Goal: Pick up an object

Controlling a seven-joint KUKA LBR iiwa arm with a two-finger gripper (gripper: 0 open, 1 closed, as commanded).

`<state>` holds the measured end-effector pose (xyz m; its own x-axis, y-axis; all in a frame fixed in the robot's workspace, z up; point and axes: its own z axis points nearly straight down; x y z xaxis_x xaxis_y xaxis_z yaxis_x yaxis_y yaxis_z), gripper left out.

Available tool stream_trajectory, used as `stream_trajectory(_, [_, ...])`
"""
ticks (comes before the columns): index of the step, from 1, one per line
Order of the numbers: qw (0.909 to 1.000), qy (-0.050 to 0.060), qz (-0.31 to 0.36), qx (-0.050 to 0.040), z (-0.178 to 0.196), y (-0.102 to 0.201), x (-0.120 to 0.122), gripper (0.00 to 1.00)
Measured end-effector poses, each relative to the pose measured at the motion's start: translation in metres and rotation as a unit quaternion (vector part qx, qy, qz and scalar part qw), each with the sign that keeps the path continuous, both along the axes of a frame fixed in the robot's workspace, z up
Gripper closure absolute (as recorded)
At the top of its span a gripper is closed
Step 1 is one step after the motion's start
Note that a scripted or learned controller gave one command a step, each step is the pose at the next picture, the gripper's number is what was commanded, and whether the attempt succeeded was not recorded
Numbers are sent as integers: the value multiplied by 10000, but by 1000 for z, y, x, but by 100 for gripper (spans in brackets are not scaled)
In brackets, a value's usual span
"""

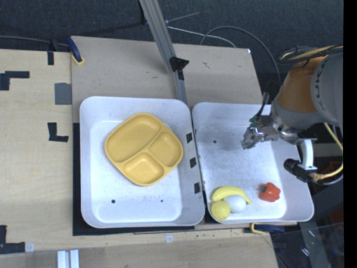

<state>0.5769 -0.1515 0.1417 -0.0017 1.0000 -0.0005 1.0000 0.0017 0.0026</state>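
Two shallow white bins sat side by side on the wooden counter. The left bin held a yellow divided plate with three compartments, lying flat in the upper middle of the bin floor.

The right bin held its things along the near edge. A yellow banana curved over a white egg-like ball, and a yellow lemon lay touching them at the lower left corner. A small red pepper, possibly a toy, lay a little to the right of that cluster and apart from it.

The grey arm with its orange band reached in from the right, and the gripper hung over the upper right part of the right bin, well apart from the fruit at the near edge. Nothing was seen between its fingers; whether it was released or clenched could not be told from this slanted view, since the tips were small and dark.

A grey metal post rose slantwise from the counter behind the bins.
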Motion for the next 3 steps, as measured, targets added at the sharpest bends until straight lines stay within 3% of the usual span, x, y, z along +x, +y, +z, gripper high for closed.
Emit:
stream_trajectory(2, [10000,-10,3,-3,96,4,4,100])
stream_trajectory(3, [10000,19,22,10,95,62,-9,100])
